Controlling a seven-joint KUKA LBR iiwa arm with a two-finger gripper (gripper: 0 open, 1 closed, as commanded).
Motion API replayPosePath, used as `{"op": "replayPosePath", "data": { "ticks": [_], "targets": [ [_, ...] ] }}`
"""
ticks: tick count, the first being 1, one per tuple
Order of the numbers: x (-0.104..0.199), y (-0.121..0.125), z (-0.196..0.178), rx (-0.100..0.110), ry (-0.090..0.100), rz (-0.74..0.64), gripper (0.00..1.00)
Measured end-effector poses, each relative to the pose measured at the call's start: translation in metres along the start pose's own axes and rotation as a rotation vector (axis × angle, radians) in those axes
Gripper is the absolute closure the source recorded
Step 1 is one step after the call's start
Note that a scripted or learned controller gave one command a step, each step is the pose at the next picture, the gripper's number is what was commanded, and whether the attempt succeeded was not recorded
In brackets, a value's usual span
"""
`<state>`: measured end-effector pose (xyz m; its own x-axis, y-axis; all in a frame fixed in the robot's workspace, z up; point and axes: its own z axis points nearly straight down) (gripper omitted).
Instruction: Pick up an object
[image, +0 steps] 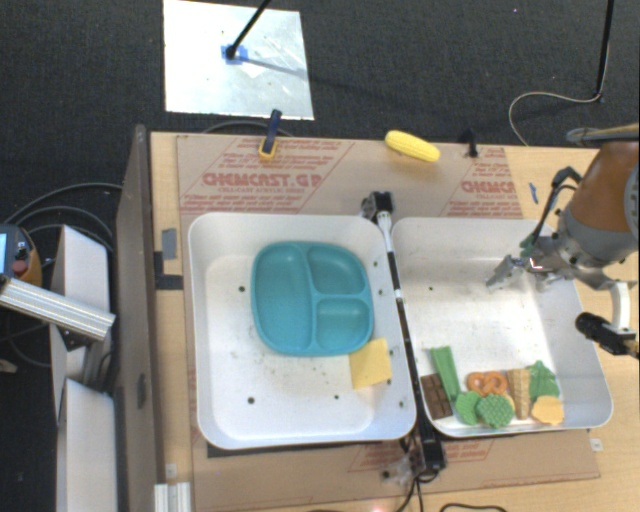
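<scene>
Now: gripper (512, 268) over right bin (470, 330), finger state cannot be told, nothing visibly held | toward the camera: one cluster of small toy foods (492, 392), well apart | left: one teal divided plate (311, 298), one yellow sponge (371, 363) in left bin (225, 400) | behind: one yellow banana (412, 146)

Small toy foods (492, 395) lie clustered along the right bin's (470, 310) near edge, green stick beside them

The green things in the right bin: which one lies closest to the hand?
The long green stick, lying at the left end of the pile. It reaches farthest up the bin toward the hand; the round green pieces sit lower, by the near rim.
</scene>
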<state>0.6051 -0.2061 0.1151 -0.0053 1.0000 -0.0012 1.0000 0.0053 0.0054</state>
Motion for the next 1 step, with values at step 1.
{"op": "replayPosePath", "data": {
  "ticks": [1],
  "targets": [
    [-0.0001, -0.0275, 0.0314, 0.006, 0.001, 0.004, 0.0]
  ]
}}
